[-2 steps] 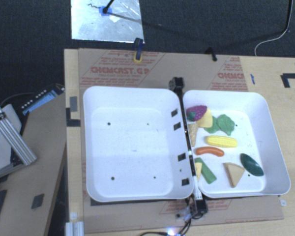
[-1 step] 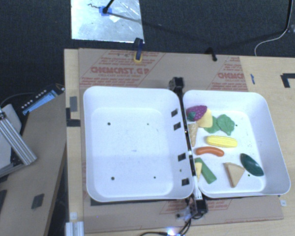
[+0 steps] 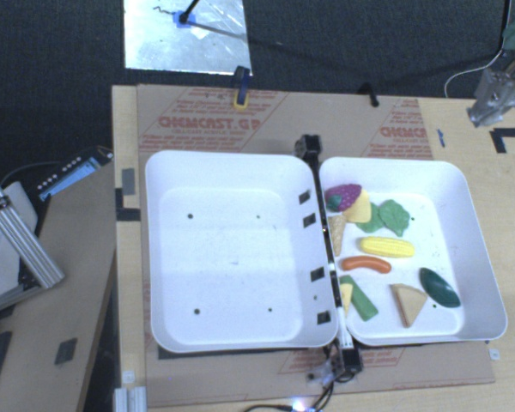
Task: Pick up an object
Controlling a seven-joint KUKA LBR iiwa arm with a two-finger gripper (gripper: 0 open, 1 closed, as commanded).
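The right bin (image 3: 474,230) holds several toy foods. Purple grapes (image 3: 343,197) lie at its upper left beside a yellow piece (image 3: 359,211) and a green leafy piece (image 3: 396,216). A yellow corn cob (image 3: 386,246) and an orange-red sausage (image 3: 366,264) sit in the middle. A dark green oval (image 3: 439,287), a tan wedge (image 3: 408,304) and a green stick (image 3: 361,301) lie along the front. The gripper (image 3: 498,93) hangs at the far upper right, off beyond the bin and well away from every object.
The left bin (image 3: 232,247) adjoins the right one along a divider with black clips (image 3: 313,221). Both rest on a cardboard sheet (image 3: 206,118). A shiny foil sheet (image 3: 184,24) lies at the back, and an aluminium frame (image 3: 17,239) stands at the left.
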